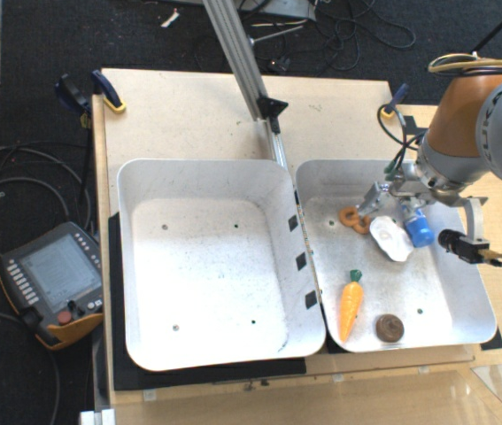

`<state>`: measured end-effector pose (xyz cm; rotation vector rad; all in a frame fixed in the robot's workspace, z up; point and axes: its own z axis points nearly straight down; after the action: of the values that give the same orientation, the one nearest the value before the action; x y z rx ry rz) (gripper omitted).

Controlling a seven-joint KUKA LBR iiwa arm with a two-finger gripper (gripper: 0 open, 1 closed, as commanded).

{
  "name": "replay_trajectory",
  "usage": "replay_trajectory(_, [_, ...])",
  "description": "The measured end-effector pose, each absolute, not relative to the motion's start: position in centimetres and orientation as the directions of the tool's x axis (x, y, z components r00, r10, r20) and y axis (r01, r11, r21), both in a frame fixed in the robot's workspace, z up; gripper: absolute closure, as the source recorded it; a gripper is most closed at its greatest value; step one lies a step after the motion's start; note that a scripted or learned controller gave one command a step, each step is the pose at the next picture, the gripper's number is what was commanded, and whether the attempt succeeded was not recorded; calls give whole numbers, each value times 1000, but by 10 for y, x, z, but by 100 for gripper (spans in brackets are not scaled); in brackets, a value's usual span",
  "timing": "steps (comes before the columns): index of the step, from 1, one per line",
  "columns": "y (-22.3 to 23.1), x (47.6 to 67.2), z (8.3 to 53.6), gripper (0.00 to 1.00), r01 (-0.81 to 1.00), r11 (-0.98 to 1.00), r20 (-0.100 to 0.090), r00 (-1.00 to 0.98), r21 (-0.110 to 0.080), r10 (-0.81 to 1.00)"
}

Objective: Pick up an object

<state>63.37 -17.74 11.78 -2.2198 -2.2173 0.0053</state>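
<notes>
Sitting in the right bin (463,312), far half: a white oblong obj (390,239), a blue cylinder (419,229) touching its right side, and a small orange ring (351,219) just to its left. All three bunch under the wrist. Gripper (390,193) hangs low over this cluster, approx. above the gap btwn ring and white obj; metal fingers point down-left, but the angle hides whether they are spread or closed, cannot tell, and nothing is visibly pinched btwn them. Near half of same bin: a toy carrot (350,306) w/ green top, lying lengthwise close to the bin's left wall, and a brown disc (390,328) just right of it, near the front rim. Carrot and disc well apart from the cluster. Arm (472,127) comes in from the right, orange band above the grey wrist. Left bin (131,237) sits beside the right one, walls touching along the middle. Off the bench at far left, a teach pendant (51,282) on dark floor.
</notes>
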Motion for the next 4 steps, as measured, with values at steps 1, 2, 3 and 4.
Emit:
replay_trajectory(1, [-178, 636, 132, 100, 1000, -1, -1, 1, 3, 1000])
replay_trajectory(2, [-173, 639, 176, 100, 1000, 2, -2, -2, 7, 1000])
replay_trajectory(3, [-173, 640, 230, 100, 1000, 2, -3, -2, 8, 1000])
replay_trajectory(4, [-118, 616, 223, 100, 1000, 7, 2, -7, -1, 1000])
